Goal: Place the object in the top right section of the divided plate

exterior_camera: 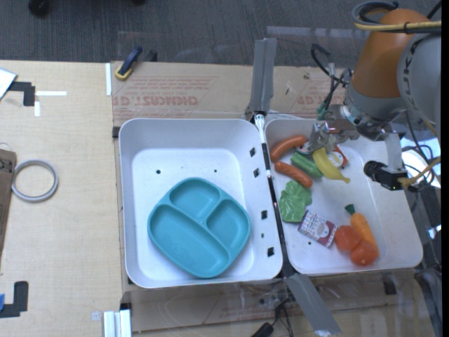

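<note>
The tool [324, 137] hangs low over the right bin [393, 251], right above the banana [330, 166] and hot dogs [289, 146]; its opening cannot be told. The teal divided plate [199, 227] lies well to its left, in the left bin [140, 188].

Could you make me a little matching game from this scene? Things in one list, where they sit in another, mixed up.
Things:
1. blue plate
2. banana
3. carrot
4. tape roll

Places:
A. on the wooden bench, left of both bins
B. in the left bin
C. right bin, far end, just under the claw
D. right bin, near the front right corner

Pairs: 1-B, 2-C, 3-D, 4-A
</note>
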Controlling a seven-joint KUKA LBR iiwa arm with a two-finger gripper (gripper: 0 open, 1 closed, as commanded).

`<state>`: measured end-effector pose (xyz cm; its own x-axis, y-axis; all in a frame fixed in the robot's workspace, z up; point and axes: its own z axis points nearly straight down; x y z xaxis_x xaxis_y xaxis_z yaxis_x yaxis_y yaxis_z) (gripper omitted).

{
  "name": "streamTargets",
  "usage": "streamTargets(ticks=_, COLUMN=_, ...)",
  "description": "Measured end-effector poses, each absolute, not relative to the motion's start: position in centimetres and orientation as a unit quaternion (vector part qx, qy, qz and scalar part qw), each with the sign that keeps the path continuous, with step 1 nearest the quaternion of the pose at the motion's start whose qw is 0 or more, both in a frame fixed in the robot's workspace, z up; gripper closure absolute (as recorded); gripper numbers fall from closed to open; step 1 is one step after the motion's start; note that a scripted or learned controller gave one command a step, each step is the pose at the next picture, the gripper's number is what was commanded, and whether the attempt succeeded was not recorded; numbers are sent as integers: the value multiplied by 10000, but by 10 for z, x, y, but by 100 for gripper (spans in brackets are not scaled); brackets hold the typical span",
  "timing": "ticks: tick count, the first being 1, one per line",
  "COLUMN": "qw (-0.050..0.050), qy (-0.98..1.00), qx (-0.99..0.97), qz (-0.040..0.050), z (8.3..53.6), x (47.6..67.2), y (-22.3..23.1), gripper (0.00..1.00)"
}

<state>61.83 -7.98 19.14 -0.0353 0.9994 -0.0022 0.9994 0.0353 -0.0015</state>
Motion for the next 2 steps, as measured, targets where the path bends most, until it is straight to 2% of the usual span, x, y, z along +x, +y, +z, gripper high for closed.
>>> streamTargets(ticks=1, qw=-3, qy=8647, qx=5023, qz=-8, z=205, x=592, y=14, gripper=100)
streamTargets(ticks=2, qw=-9, qy=8479, qx=5302, qz=-10, z=197, x=552, y=36, gripper=100)
